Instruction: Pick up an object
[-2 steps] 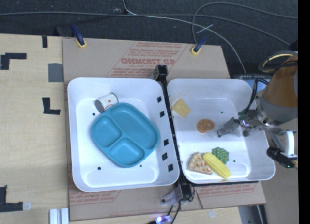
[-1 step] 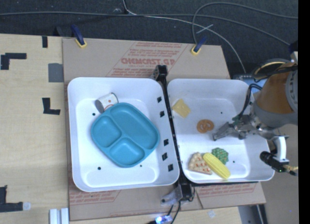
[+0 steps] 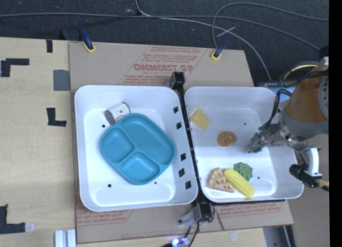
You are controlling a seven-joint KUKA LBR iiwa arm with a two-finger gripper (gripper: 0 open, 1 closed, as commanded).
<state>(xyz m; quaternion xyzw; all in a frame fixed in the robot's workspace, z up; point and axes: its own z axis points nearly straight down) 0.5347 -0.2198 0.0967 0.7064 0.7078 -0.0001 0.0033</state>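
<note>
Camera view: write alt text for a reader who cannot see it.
A grey robot arm's gripper hovers in the right bin near a pretzel, cheese, pizza, corn and broccoli. The left bin holds a blue tray and cup.

Arm low (wrist bent leftward)

Left bin and right bin: white plastic, smooth, slight sheen. Blue tray: plastic, smooth, semi-matt, three moulded compartments. Cup: white, glossy-looking. Toy corn, green vegetable, pizza slice, pretzel, yellow cracker: plastic-looking, matt. Cardboard sheet under bins: brown, matt, red print. Tabletop: pale wood grain, matt. Backdrop: dark, cloth-like, rough. End effector: grey metal, dull. Arm: orange band, smooth shell.
</note>
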